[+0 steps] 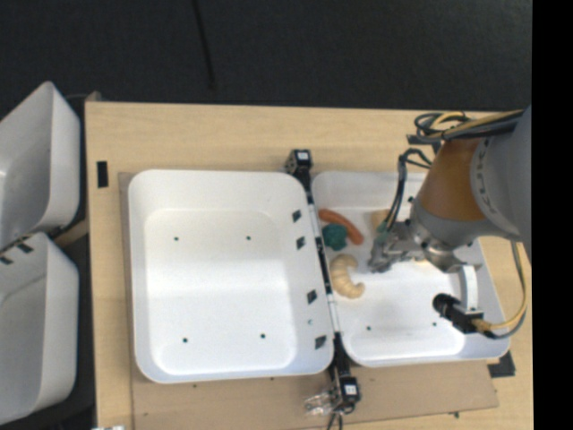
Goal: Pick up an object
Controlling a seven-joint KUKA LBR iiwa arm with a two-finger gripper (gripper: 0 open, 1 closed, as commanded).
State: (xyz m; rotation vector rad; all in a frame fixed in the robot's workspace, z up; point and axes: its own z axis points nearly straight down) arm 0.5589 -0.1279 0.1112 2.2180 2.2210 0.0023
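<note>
From my station I see the arm [466, 186] reaching in from the right, its grey body and orange band hanging over the right bin [403, 343]. The gripper [383, 256] sits low inside that bin, near its middle, and from this angle I cannot tell its state. Just to its left lie three small objects, grouped close to the wall that the two bins share. An orange carrot-like piece [342, 225] lies at a slant nearest the far side. A small teal object [334, 236] sits just beside it, touching or nearly touching its lower edge. A pale cream croissant-shaped piece [347, 276] lies nearer to me, just left of the gripper and slightly below it; I cannot tell whether the two touch. The left bin [219, 271] shows its white floor. Both bins rest on the light wooden bench [206, 137], joined by black clips [298, 160] along the middle seam.
</note>
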